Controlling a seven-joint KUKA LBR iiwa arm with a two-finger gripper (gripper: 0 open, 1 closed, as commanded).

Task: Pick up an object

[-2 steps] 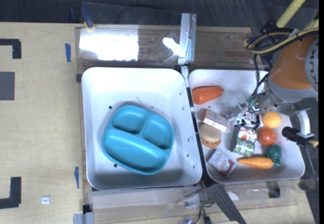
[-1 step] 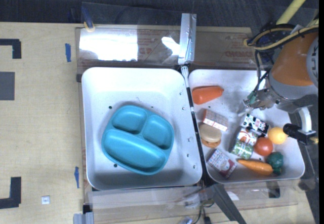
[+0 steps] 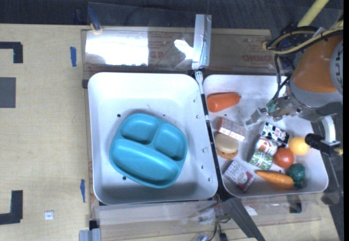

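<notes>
- We see the tool [image 3: 271, 108] low over the right bin [image 3: 322, 186]; whether it is spread, we cannot tell.
- Toy foods crowd that bin.
- A blue divided plate [image 3: 148, 149] lies in the left bin [image 3: 103, 92].

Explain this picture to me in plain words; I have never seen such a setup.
One camera looks down at a slant on a bench with two shallow white bins. The grey machine with an orange band at the right is a robot arm; its gripper reaches into the right bin, meant to pick something up. That bin holds toy food and small packets: an orange piece, a carrot, a tomato, a yellow ball. The left bin holds a blue divided plate. Nothing appears to be held.
</notes>
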